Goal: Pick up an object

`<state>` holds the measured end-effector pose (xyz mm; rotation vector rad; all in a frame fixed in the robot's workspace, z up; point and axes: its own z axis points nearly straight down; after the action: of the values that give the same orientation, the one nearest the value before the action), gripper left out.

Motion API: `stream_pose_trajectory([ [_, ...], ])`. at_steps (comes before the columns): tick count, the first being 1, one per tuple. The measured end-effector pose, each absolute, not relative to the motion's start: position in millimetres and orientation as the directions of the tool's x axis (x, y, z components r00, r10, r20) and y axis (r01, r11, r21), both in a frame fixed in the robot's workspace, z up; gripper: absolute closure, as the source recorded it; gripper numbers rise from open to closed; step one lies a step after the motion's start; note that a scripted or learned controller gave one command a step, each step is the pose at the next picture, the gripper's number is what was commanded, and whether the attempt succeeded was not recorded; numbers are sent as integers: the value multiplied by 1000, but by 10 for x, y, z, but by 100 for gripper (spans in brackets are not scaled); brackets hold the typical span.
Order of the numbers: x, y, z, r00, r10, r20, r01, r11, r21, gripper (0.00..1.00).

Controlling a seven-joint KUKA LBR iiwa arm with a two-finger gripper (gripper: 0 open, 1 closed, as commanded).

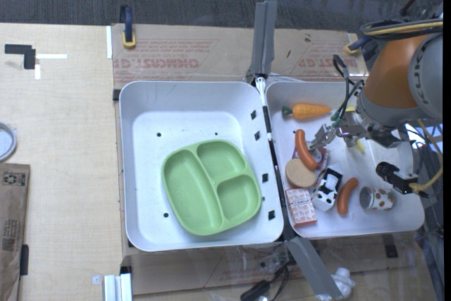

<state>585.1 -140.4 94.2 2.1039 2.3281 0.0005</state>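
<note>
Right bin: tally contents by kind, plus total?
Carrot: 1
Sausages: 2
Round tan piece, bun-like: 1
Red-and-white carton: 1
Black-and-white toy, blurred: 1
Spotted cup: 1
Total: 7

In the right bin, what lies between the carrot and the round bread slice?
The camera view shows a red sausage lying between the carrot and the bread slice.
</note>
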Motion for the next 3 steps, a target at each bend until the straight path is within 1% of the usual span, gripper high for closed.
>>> stream_pose_trajectory([
  [1, 5798, -1360, 955, -42, 999, -5, 999, 42, 7, 0],
  [2, 5727, -1007, 942, 99, 995, -3, 995, -99, 7, 0],
  [3, 5745, -987, 1015, 98, 995, 1, 995, -98, 5, 100],
])
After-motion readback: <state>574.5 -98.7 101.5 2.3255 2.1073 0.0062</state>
